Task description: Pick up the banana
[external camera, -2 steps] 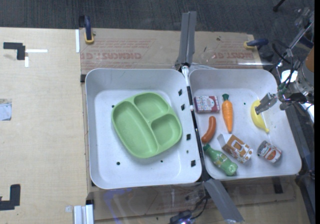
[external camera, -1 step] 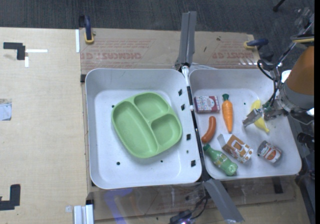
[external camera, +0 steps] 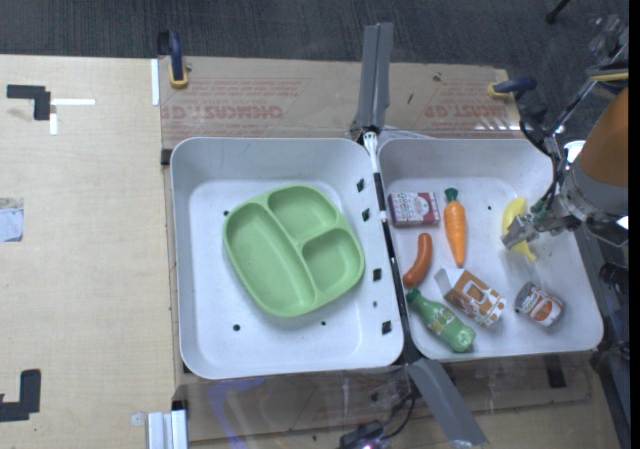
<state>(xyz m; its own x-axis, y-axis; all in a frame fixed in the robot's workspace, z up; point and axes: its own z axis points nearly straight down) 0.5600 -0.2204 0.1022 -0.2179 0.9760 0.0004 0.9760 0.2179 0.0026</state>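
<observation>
The banana (external camera: 514,224) is yellow, short and curved, lying by the right wall of the right bin (external camera: 490,165), toward the tabletop's right edge. The gripper (external camera: 530,228) sits right over its lower end; whether it grips is unclear.

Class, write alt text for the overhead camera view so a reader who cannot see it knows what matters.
The arm's gripper sits at a yellow banana near the right bin's far right side. That bin also holds a carrot, sausage, green bottle, can and two small cartons. The left bin holds a green divided plate.
</observation>
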